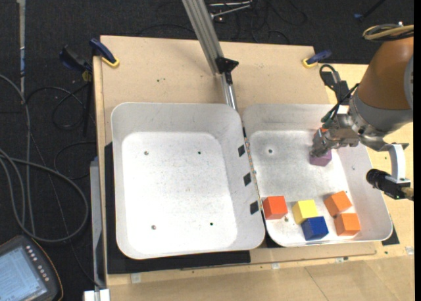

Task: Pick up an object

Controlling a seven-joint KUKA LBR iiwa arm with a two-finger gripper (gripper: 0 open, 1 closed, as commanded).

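Note:
My gripper [321,149] reaches down into the right bin [289,142], right over a small purple block [320,158] that lies near the bin's middle right. The fingers straddle or touch the block's top, and the block looks to be resting on the bin floor. Along the bin's front edge lie an orange block [275,206], a yellow block [305,210], a blue block [315,227] and two more orange blocks [337,202] [347,224].
The left bin [131,162] sits beside the right one, with black clips at the shared edge. A slanted metal pole [200,17] rises from the bench's back. Clamps stand at the bench's far corners.

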